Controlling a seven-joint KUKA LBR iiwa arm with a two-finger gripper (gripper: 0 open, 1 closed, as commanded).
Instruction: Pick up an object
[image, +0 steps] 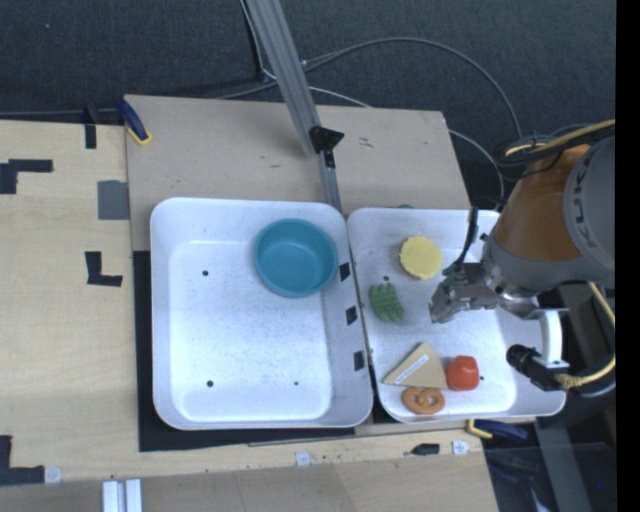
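The right bin (495, 405) holds a round yellow piece (421, 257), a green leafy piece (386, 301), a tan wedge (417, 367), a red tomato-like piece (461, 373) and an orange ring (424, 400). My gripper (452, 303) hangs over the middle of this bin, right of the green piece and below the yellow one. It sits above the wedge and the red piece. Nothing shows between its fingers from this angle.
A blue bowl (295, 257) sits at the upper right of the left bin (200, 400). A metal pole (298, 85) slants down to the divider between the bins. Cables trail behind the arm at the right.
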